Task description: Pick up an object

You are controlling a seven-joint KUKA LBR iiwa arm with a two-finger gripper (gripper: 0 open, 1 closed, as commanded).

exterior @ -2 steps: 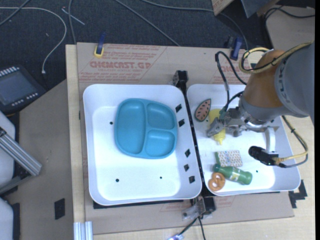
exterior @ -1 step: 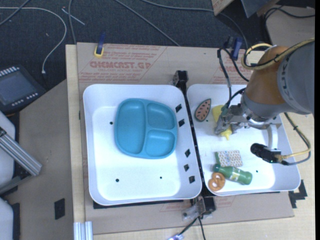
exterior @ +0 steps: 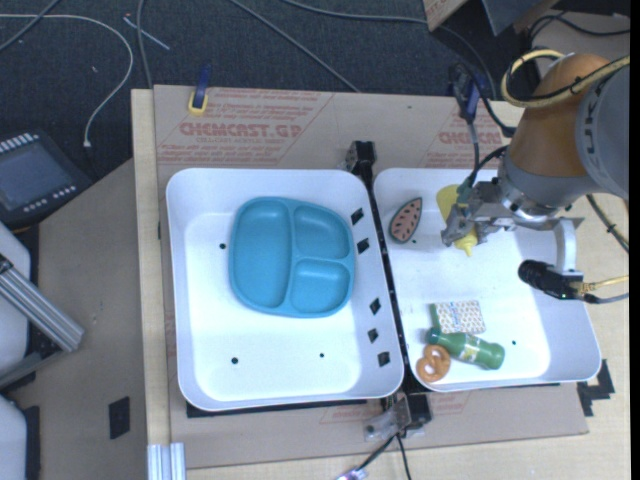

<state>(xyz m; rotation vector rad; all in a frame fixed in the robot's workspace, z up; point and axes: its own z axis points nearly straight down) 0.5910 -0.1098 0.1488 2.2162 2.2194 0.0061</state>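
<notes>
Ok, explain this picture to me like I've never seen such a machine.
One camera above a bench looks down at a slant. The grey and orange shape at right is a robot arm; its gripper hangs low over the right bin, at a yellow object. Whether it grips anything can't be told. That bin also holds a watermelon slice toy, a patterned packet, a green bottle and a small ring. The left bin holds a blue divided plate.

Two white bins [exterior: 200, 298] sit side by side on a cardboard sheet [exterior: 300, 118]. A blue clamp [exterior: 200, 93] grips its far edge. Cables [exterior: 110, 28] cross the dark floor [exterior: 60, 78].
</notes>
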